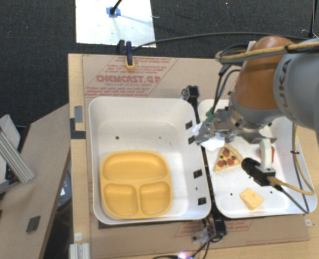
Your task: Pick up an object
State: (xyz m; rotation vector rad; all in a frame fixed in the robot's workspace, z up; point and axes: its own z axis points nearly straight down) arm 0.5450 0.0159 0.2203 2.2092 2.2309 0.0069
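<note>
pizza slice (227, 158), cheese wedge (251, 198) near, arm (278, 85) overhead

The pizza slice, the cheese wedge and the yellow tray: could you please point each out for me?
pizza slice (227, 158), camera view, middle of its topped face.
cheese wedge (251, 198), camera view, centre of its top.
yellow tray (136, 167), camera view, floor of its large compartment.

Illumination: bright, even, from overhead. Left bin (143, 117) and right bin (289, 204) render near-white w/ slight overexposure; little surface detail on the walls. Shadows soft, short: a faint one under the yellow tray (136, 185), a darker one below the arm (278, 85) on the right bin floor. Orange band shows a mild highlight. Dark backdrop at top is grainy. Resolution low; edges slightly soft, cardboard lettering approx. legible. No obvious edge distortion.
</note>
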